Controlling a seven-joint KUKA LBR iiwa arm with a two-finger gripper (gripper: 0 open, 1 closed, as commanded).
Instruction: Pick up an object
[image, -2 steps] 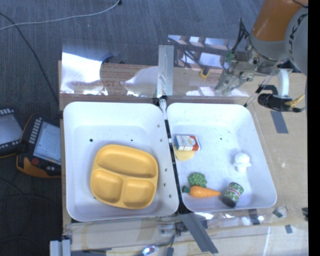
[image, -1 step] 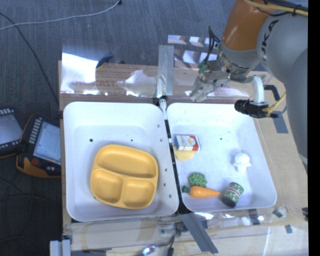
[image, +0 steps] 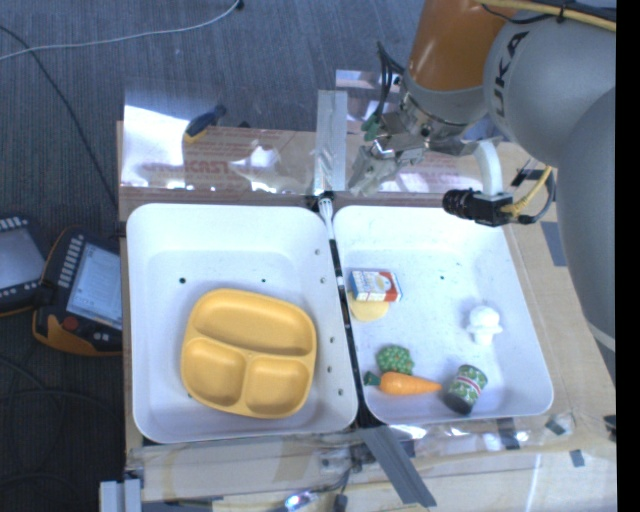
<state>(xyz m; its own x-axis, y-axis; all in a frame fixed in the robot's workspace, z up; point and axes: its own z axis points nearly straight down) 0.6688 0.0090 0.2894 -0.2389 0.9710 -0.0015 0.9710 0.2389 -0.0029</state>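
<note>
Objects for the pick all sit in the right bin. Milk carton lies near the bin's left wall, resting on a yellow disc that pokes out just below it. White mushroom-shaped piece is toward the right wall, well apart from the carton. Along the near edge: green broccoli piece touching the orange carrot, then a dark can with green label tipped over toward the near right corner.

Left bin holds a yellow compartment tray, sitting toward its near right corner.

Gripper hangs above the bench past the far edge of the right bin, near the divider between the bins. Nothing visible between its fingers; can't tell if they're spread or closed, too cluttered there. Orange band on the arm sits right above it.
</note>
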